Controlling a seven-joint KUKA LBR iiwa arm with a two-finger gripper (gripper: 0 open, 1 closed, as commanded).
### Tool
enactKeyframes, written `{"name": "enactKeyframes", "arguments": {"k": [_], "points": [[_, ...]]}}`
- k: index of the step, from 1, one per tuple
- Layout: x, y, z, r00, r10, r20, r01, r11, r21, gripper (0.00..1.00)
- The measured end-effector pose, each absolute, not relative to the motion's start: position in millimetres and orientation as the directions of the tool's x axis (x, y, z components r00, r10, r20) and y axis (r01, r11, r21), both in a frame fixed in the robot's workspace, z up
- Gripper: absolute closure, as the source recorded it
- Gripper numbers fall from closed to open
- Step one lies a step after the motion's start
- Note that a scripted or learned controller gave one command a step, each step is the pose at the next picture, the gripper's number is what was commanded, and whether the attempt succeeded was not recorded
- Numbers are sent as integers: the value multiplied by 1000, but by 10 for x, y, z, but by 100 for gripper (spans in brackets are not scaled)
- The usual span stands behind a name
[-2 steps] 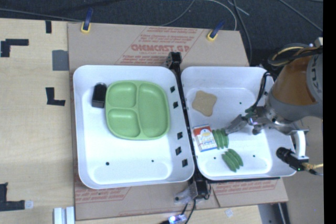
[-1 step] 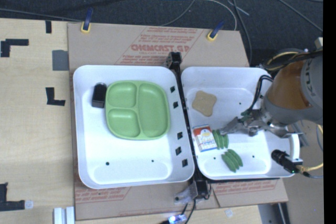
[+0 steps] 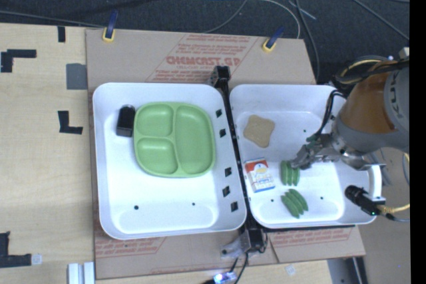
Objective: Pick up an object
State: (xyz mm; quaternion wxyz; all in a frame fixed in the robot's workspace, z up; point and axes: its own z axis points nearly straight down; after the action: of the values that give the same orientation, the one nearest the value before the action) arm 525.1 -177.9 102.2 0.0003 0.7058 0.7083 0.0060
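Observation:
The right bin [image 3: 293, 98] holds a tan bread slice [image 3: 258, 130], a small red and white carton [image 3: 259, 175] and two green pods: one pod [image 3: 288, 173] upright near the middle and another pod [image 3: 294, 202] lower down. My gripper [image 3: 305, 157] hangs low in the right bin, just right of and above the upper pod, its tip close to that pod's top end. Nothing is visibly between its fingers. The arm [image 3: 373, 116] comes in from the right over the bin's edge.
The left bin [image 3: 110, 209] holds a green divided plate [image 3: 175, 139] and a small black block [image 3: 125, 120] at its left. A black divider clip strip [image 3: 229, 143] runs between the bins. Cables lie on the dark surface behind the cardboard.

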Motion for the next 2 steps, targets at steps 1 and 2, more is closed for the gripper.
{"name": "enactKeyframes", "arguments": {"k": [1, 2], "points": [[5324, -1687, 1548, -3, 1000, -1, 1000, 3, 4, 100], [5307, -1670, 1975, -2, 1000, -1, 1000, 2, 3, 100]]}}
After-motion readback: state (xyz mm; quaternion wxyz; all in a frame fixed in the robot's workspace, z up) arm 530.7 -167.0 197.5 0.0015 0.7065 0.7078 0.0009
